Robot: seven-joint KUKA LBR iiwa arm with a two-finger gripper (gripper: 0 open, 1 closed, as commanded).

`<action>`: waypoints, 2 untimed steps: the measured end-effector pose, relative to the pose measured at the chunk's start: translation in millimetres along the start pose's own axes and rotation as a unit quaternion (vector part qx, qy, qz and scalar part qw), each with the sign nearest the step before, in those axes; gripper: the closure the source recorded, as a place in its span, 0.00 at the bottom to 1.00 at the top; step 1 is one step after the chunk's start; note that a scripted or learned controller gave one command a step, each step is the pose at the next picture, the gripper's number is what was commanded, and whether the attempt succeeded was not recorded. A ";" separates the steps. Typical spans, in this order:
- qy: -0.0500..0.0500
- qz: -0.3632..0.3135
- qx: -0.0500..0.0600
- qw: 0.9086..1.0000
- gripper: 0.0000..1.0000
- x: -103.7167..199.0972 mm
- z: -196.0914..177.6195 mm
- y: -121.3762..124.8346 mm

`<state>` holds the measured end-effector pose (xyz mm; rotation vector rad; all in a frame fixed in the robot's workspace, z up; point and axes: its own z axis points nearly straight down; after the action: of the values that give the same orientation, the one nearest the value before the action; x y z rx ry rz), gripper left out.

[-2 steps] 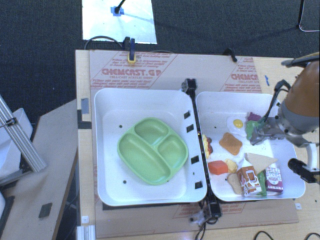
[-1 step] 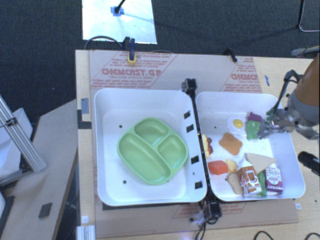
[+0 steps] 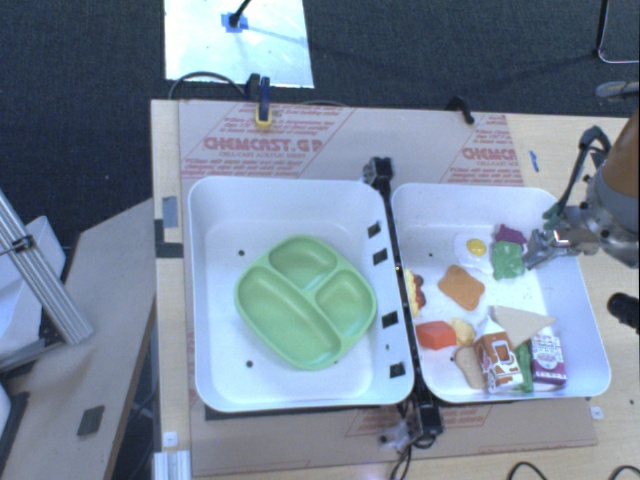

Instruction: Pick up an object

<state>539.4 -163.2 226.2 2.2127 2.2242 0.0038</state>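
The pick is not yet done: the gripper (image 3: pixel 545 240) is low in the right white plastic bin (image 3: pixel 590 363), just beside a green toy (image 3: pixel 507 259); whether it is spread or pinching, I cannot tell. The wooden tabletop (image 3: pixel 330 138) stands on dark carpet (image 3: pixel 80 68).

Two white bins (image 3: pixel 300 193) sit side by side. The left one holds a single green divided plate (image 3: pixel 305 301) with three sections. The right bin (image 3: pixel 430 203) holds a heap of toy food: one fried egg (image 3: pixel 474 247), one green piece (image 3: pixel 507 260), one purple piece (image 3: pixel 511 235), one orange slab (image 3: pixel 461 287), one red piece (image 3: pixel 436 334), one pale wedge (image 3: pixel 520 319) and two printed packets (image 3: pixel 497 362). A few more small bits are too jumbled to count.
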 end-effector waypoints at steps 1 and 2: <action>0.001 -0.003 0.000 1.000 1.00 47.4 -10.3 29.3; 0.001 -0.002 0.001 1.000 1.00 93.0 -2.2 43.7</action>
<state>582.7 -70.0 228.4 2.2099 2.2314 0.0047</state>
